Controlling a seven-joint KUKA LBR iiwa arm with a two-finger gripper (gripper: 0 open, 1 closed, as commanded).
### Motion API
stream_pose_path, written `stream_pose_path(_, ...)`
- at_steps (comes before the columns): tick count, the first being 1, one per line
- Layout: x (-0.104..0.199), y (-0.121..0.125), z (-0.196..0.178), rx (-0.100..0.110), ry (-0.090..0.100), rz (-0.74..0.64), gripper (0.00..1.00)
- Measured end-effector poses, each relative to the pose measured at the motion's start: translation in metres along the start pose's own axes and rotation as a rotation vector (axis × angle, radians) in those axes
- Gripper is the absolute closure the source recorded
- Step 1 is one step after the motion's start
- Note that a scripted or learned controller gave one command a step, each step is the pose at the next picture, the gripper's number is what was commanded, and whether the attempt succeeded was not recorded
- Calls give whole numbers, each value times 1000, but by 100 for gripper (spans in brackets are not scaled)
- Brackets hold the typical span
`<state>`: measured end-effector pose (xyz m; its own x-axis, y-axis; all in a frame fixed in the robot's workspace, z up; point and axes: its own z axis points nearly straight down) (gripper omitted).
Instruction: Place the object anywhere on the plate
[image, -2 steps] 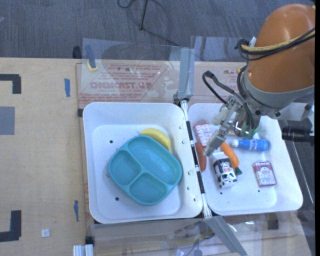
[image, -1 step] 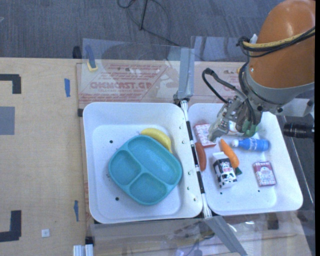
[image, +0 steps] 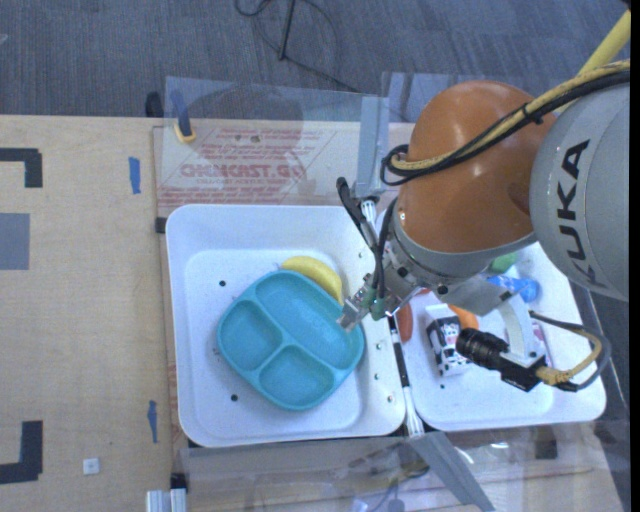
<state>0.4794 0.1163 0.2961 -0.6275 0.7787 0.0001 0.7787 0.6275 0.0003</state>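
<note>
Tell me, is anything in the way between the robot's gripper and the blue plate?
Nothing visible blocks it. The gripper hangs right at the right rim of the light blue three-compartment plastic plate in the left white bin. A yellow banana-like object lies behind the plate, touching its far edge, off to the side.

From my seat the arm (image: 480, 180) blocks most of the right bin (image: 500, 400); I only catch slivers beneath it: something blue (image: 515, 288), an orange bit (image: 405, 322), neither identifiable. The yellow object (image: 312, 272) behind the blue plate (image: 290, 340) is partly covered by the plate's rim. The pincer (image: 355, 312) at the plate's right edge is too small for me to read. The arm runs off the right edge.
</note>
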Motion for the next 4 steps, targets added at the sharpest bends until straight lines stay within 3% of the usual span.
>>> stream_pose_path(1, -3, -2, 62, -1, 0, -72, 100)
stream_pose_path(2, 8, 6, 119, 0, 1, -243, 100)
stream_pose_path(3, -48, 104, 59, -4, -3, -180, 100)
stream_pose_path(4, -38, 75, -140, -4, -4, -405, 100)
